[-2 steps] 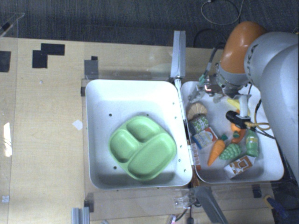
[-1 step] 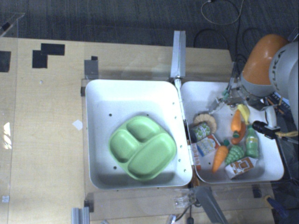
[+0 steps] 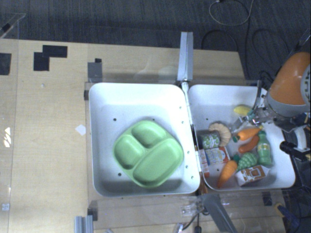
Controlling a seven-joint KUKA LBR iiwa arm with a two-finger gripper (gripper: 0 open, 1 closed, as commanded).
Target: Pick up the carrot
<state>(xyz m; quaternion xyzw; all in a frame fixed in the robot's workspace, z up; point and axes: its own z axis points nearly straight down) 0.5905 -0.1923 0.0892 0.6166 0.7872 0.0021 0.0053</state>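
Camera view: two white bins sit side by side on the bench (image 3: 43, 144). The left bin (image 3: 104, 178) contains a green divided plate (image 3: 148, 153). The right bin (image 3: 286, 176) contains the clutter. Two carrots are present. One carrot (image 3: 249, 133) lies at 3 o'clock in the right bin, leaf end toward 9 o'clock. The second carrot (image 3: 227, 172) lies at 6 o'clock, beside a green bottle (image 3: 263, 150) and a small carton (image 3: 251, 174).

The claw (image 3: 252, 114) is at 1 o'clock in the right bin, just above the upper carrot and close to a yellow item (image 3: 241, 110). Whether it is spread or pressed together cannot be determined; nothing is seen pinched.

Recommended procedure: select the upper carrot as the nearer target. Align the claw across the carrot's short axis, over the orange body, not the leaves. Descend clear of the bottle at 4 o'clock. Close, then lift vertically to avoid dragging neighbouring items.
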